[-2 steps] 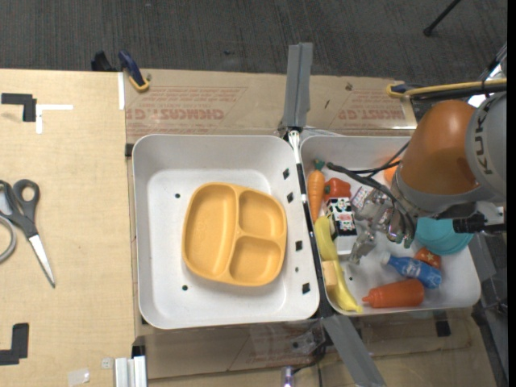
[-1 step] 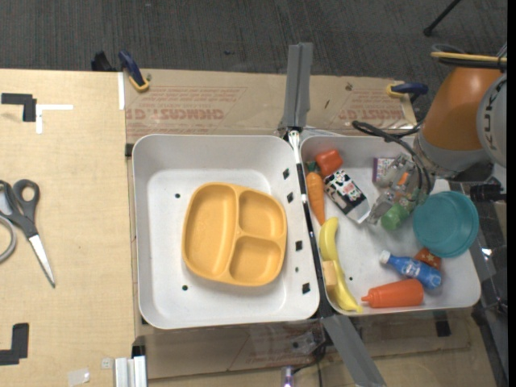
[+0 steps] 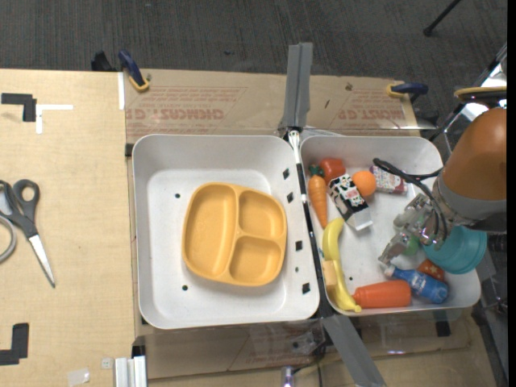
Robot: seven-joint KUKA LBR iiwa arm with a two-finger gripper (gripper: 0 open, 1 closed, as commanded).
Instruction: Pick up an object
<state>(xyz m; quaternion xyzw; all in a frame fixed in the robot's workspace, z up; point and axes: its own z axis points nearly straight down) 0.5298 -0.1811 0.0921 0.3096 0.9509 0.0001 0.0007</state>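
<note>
Lying in the right bin are one banana, two carrots, one blue bottle and one teal bowl; the gripper is seen above them, its state untellable. One yellow plate is held by the left bin.

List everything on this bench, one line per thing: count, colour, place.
Divided plate: 1, yellow-orange, left bin.
Bins: 2, white, side by side.
Banana: 1, yellow, right bin's left edge.
Carrot: 1, orange, right bin, above the banana.
Cow-print carton: 1, black and white, right bin.
Bottle: 1, blue, right bin's lower right.
Bowl: 1, teal, right bin's right side.
Scissors: 1, grey, bench far left.
Tool: 1, metallic, over the right bin.
</note>
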